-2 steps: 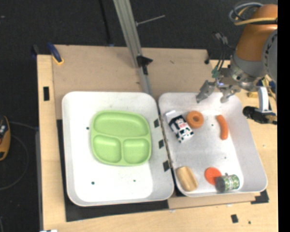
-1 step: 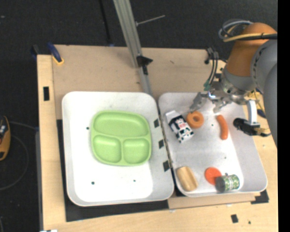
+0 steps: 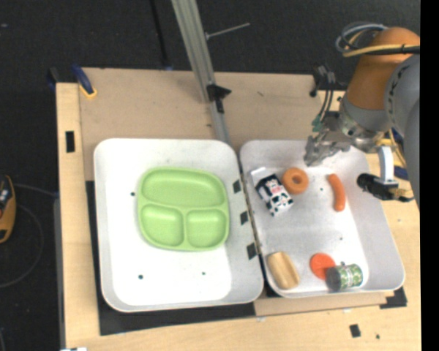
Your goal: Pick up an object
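- On the left of the counter (image 3: pixel 154 108) you have the left bin (image 3: pixel 117 269), and a green tray (image 3: pixel 183 208) with three compartments lies flat in its middle.
- In the right bin (image 3: pixel 373 240), nearest the divider, you see a small black-and-white carton (image 3: pixel 273 191) lying tilted.
- Just right of the carton sits an orange ring (image 3: pixel 296 180), close beside it.
- Near the front wall a tan block (image 3: pixel 282 269) lies on its side.
- Right of the block you find an orange disc (image 3: pixel 322 263), with a green can (image 3: pixel 344 276) touching it on the right.
- Further back, an orange stick (image 3: pixel 337 192) lies well apart from the ring.
- The pincer (image 3: pixel 320 152) hangs over the back of the right bin, above and right of the ring; nothing sits between its tips, but you cannot tell from here whether it is released or clenched.
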